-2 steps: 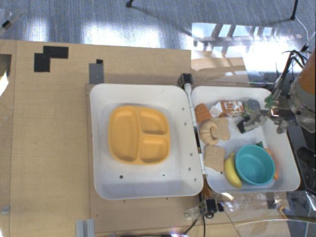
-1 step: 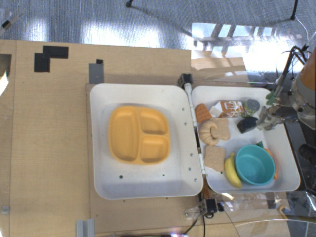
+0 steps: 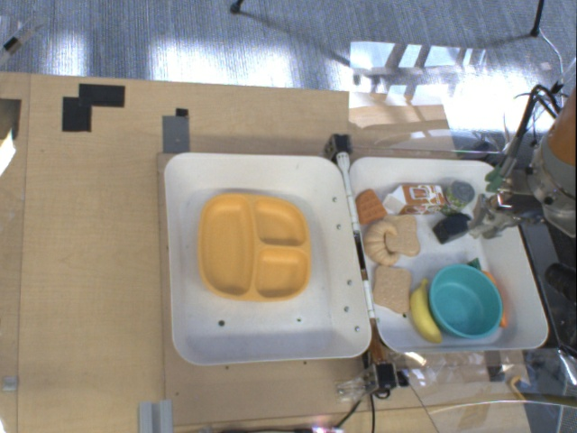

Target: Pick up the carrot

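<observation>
1. Looking down on the bench (image 3: 90,287), you see two white bins side by side; the left bin (image 3: 261,345) holds a yellow divided plate (image 3: 252,246), lying flat near its middle.
2. The right bin (image 3: 527,269) is crowded; a teal bowl (image 3: 464,300) stands upright in its near right part, with a banana (image 3: 422,309) curled against the bowl's left side.
3. The carrot (image 3: 502,307) seems to be the thin orange sliver at the bowl's right rim, between the bowl and the bin's right wall; the bowl hides most of it, so you cannot be sure of its shape or how it lies.
4. Left of the banana lies a pale toast slice (image 3: 392,289); beyond it sits a ring-shaped bread (image 3: 380,242), touching a second pale slice; a reddish-brown biscuit (image 3: 370,206) lies near the divider.
5. Along the far side you find a small printed packet (image 3: 422,197), a grey disc (image 3: 461,191) and a black block (image 3: 451,227); the block lies just left of the gripper.
6. The arm (image 3: 554,156) comes in from the right edge; its gripper (image 3: 489,215) hangs over the right bin's far right part, well apart from the orange sliver and beyond the bowl.
7. Whether the gripper is wide or narrow you cannot tell; glare and cables blur it; nothing can be seen held in it.
</observation>
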### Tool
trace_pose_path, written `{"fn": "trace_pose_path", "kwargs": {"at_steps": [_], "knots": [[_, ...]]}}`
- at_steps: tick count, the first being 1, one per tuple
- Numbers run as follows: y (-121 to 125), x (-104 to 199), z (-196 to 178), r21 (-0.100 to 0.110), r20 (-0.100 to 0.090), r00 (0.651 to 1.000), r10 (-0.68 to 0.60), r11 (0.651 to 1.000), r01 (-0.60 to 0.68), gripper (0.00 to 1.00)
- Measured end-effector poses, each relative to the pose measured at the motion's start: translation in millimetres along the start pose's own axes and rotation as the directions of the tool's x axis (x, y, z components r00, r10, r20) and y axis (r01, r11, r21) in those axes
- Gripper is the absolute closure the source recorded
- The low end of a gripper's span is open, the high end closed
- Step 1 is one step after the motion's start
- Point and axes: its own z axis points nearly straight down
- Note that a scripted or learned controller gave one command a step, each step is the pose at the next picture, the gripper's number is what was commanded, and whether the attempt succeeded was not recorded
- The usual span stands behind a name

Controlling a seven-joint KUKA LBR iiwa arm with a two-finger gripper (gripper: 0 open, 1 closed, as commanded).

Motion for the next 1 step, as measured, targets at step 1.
{"fn": "trace_pose_path", "kwargs": {"at_steps": [1], "knots": [[4.6,-49.2,-117.2,-0.001,0.003,0.966,0.26,0.966,-0.26,0.0]]}}
